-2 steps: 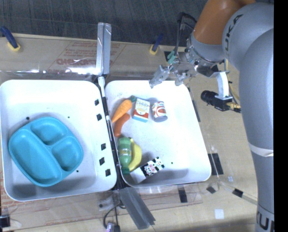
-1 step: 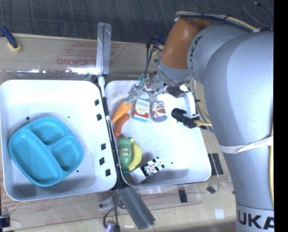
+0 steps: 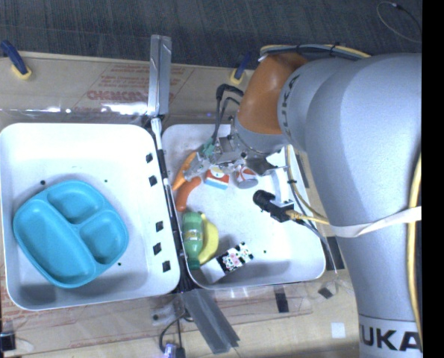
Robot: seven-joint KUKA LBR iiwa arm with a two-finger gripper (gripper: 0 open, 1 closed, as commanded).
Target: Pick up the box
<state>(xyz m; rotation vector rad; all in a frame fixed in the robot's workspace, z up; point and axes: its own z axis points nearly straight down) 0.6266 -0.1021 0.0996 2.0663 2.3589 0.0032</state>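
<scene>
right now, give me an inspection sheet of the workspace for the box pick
surface: two white bins side by side on a bench; left bin, right bin.
job's things: small box with a black-and-white pattern lying near the right bin's front wall, untouched.
clutter: blue divided plate in the left bin; orange carrot-like toy, green and yellow toy, small white, red and blue item in the right bin.
grippers: hand low over the right bin's back part, away from the box; finger state unclear.
cables: black cable looping by the wrist.
surroundings: dark floor behind the bench.
</scene>
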